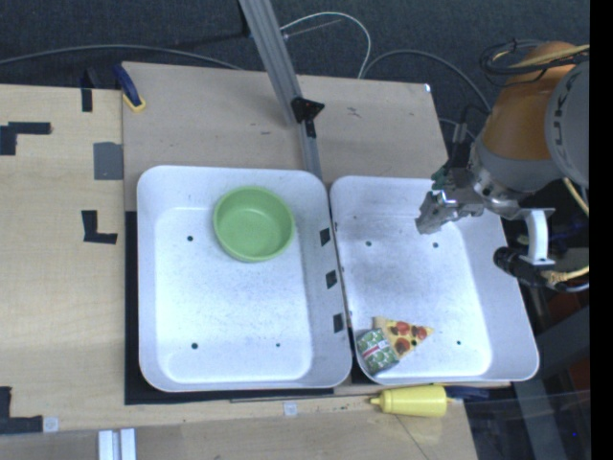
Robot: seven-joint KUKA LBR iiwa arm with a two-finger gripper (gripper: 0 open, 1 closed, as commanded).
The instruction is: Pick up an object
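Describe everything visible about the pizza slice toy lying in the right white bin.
The flat triangular pizza slice toy lies in the near left corner of the right shallow white bin, close to the wall shared with the left bin. Its yellow-orange top carries red round spots and a green patch toward the wide end; the pointed tip aims right. The material looks like plastic or printed card, though I cannot tell which. It rests on the bin floor, and the two-finger gripper sits well apart from it, near the bin's far side.

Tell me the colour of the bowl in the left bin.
The bowl is light green, seen plainly in the camera view.
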